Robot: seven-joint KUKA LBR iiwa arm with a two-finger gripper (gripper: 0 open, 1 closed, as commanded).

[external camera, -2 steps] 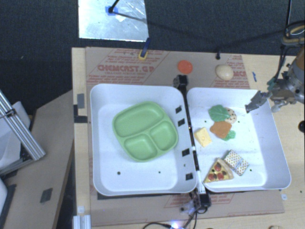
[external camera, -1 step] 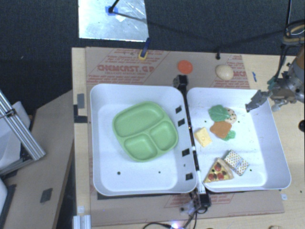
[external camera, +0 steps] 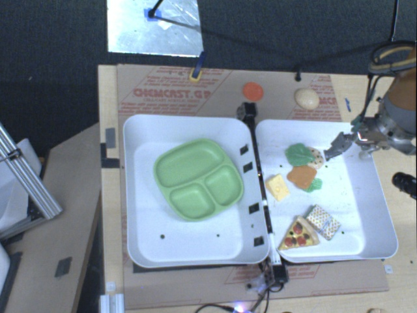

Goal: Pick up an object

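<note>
The right bin (external camera: 374,194) holds several toy foods. A green leafy piece (external camera: 298,153) lies beside a small pale cookie-like piece (external camera: 316,158). An orange piece (external camera: 302,177) rests against a small green bit (external camera: 316,184). A yellow cheese wedge (external camera: 278,188) lies nearer the divider. A pizza slice (external camera: 299,235) and a checkered packet (external camera: 324,221) are near the front. My gripper (external camera: 333,149) reaches in from the right, low over the bin, its tip just right of the cookie-like piece. I see nothing held in it.
The left bin (external camera: 140,142) carries a green divided plate (external camera: 199,178). Behind the bins on the cardboard sit an orange disc (external camera: 253,91), a beige ball (external camera: 307,98) and a yellow clip (external camera: 195,75). A shiny sheet (external camera: 155,18) lies farther back.
</note>
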